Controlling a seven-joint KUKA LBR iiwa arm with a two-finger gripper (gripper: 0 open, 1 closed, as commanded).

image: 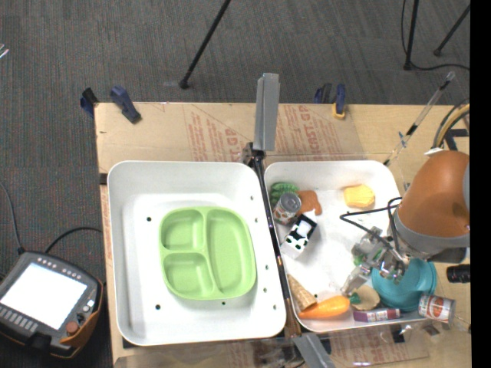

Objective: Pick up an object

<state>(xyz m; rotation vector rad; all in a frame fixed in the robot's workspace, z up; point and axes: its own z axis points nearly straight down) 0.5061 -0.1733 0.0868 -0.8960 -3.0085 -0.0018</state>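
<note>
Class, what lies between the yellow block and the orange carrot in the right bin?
In the camera view, bare white bin floor separates the yellow block from the orange carrot.

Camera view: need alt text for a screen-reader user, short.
A grey robot arm with an orange band reaches from the right, its gripper low over the right white bin, near a teal cup, a carrot and a small can. The left white bin holds a green divided plate.

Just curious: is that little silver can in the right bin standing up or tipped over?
Tipped. The can leans on the toys by the bin's left wall, its round end tilted toward the camera.
</note>
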